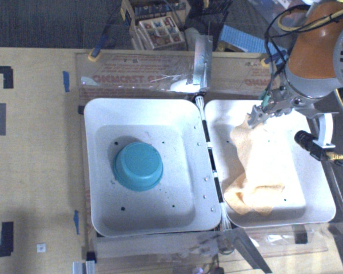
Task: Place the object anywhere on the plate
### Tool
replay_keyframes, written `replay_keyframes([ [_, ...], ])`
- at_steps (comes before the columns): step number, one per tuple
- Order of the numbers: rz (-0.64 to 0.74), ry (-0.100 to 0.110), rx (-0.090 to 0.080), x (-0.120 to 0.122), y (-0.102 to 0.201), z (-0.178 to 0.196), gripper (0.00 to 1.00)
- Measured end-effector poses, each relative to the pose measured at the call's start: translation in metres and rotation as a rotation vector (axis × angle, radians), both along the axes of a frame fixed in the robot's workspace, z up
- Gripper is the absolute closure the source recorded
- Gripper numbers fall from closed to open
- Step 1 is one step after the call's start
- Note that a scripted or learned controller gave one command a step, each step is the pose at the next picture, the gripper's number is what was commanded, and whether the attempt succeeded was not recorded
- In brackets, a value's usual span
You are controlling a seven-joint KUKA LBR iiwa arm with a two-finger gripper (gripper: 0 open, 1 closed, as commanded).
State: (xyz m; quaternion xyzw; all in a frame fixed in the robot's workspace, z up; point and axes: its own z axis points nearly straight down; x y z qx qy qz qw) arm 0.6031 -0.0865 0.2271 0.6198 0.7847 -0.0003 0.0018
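Note:
A round blue plate (138, 165) with a raised rim sits in the left white bin (100, 119), left of its middle. A crumpled tan cloth (257, 167) lies in the right white bin (317, 210), stretching from the bin's upper left down to its near edge. My gripper (256, 119) hangs over the far part of the right bin, right at the cloth's upper corner. The view does not settle whether it touches or holds the cloth. The grey arm with its orange band (314, 44) comes in from the upper right.
A metal divider rail (208, 153) runs between the two bins. A black fitting (308, 143) juts over the right bin's right side. Cardboard and plastic sheeting (137, 79) lie behind the bins, with clutter beyond.

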Motion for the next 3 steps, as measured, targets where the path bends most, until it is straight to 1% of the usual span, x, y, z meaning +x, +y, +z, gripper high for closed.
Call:
replay_keyframes([
  [1,0.004,0.001,0.001,0.001,0.001,-0.002,1.00],
  [2,0.404,0.003,0.002,0.000,0.041,-0.002,1.00],
  [3,0.802,0.002,0.002,0.004,0.088,-0.010,1.00],
])
